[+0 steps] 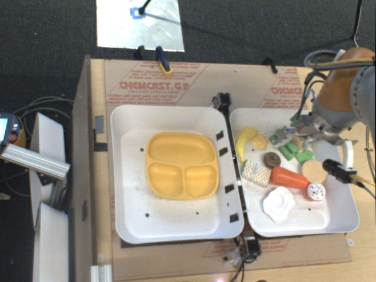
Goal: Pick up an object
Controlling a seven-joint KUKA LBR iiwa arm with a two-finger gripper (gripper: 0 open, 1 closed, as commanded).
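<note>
The right bin (343,215) holds several toy foods: a yellow banana (245,141), green pieces (289,151), a brown disc (271,158), an orange carrot (289,177), a patterned block (255,173), a white fried egg (278,204), a tan round slice (313,170) and a small spotted ball (316,191). My gripper (284,136) hangs low over the bin's far part, just above the green pieces and right of the banana. Nothing visibly sits between its fingertips.
A yellow divided plate (181,164) lies in the middle of the left bin (119,157). A black-clipped divider (231,157) runs between the bins. The grey arm (346,96) crosses over the right bin's far right corner.
</note>
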